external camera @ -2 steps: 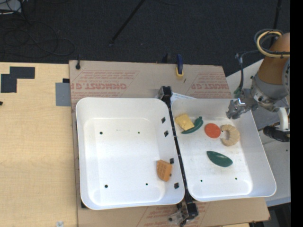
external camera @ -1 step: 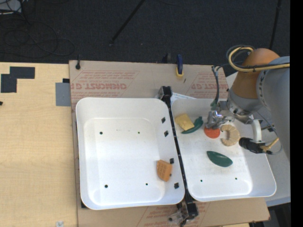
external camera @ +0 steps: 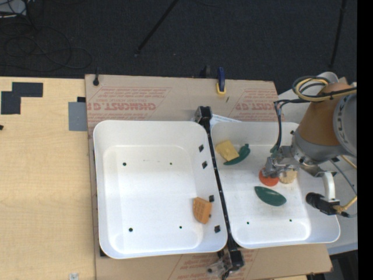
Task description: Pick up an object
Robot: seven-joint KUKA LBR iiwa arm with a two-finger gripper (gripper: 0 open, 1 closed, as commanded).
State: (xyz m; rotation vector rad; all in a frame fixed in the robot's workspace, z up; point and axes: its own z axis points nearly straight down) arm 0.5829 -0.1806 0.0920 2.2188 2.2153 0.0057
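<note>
Camera view shows me the gripper lowered in the right bin, touching a red-orange object, its grip hidden from me, with a dark green piece just below.

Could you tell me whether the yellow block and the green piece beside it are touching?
Touching: in the camera view the yellow block meets the green piece with no gap.

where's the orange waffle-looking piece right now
In the camera view, the orange piece lies in the left bin, near its lower right corner, beside the divider between the bins.
</note>
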